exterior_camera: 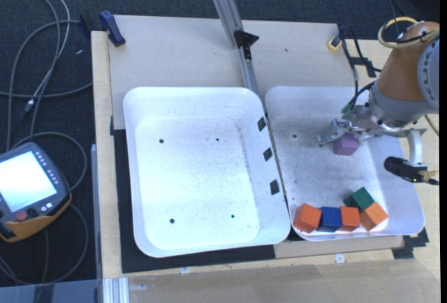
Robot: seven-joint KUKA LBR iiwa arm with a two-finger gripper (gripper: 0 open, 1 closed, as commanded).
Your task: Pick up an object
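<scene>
- I see the end effector over the right bin, right at a purple block (grip state unclear).
- Orange, blue and green blocks line the near wall.

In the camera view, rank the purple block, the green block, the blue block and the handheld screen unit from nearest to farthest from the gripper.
1. Purple block: right at the gripper, upper part of the right bin.
2. Green block: lower in that bin.
3. Blue block: in the row along the bin's lower edge.
4. Handheld screen unit: far left, off the bench.
</scene>
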